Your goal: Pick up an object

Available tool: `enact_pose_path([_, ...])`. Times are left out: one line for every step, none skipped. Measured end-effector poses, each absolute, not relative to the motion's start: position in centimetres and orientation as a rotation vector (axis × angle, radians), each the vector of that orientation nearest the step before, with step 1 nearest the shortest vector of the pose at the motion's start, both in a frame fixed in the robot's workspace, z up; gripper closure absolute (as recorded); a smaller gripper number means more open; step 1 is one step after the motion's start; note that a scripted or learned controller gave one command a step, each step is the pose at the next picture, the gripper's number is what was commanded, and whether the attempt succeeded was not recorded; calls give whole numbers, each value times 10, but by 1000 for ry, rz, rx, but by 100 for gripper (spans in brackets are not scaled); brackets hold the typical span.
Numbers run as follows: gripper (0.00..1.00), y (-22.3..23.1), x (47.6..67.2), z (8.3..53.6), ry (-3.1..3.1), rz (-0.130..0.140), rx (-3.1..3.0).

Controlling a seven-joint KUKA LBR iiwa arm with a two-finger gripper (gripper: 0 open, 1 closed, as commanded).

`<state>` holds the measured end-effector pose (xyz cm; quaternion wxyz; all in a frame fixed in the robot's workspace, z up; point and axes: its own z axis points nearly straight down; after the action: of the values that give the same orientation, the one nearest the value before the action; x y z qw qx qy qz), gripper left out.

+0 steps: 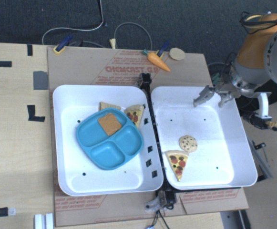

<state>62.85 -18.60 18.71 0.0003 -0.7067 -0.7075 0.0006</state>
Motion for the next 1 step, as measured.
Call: enact_pose_path([0,-147,554,81,-2224,2,-2223])
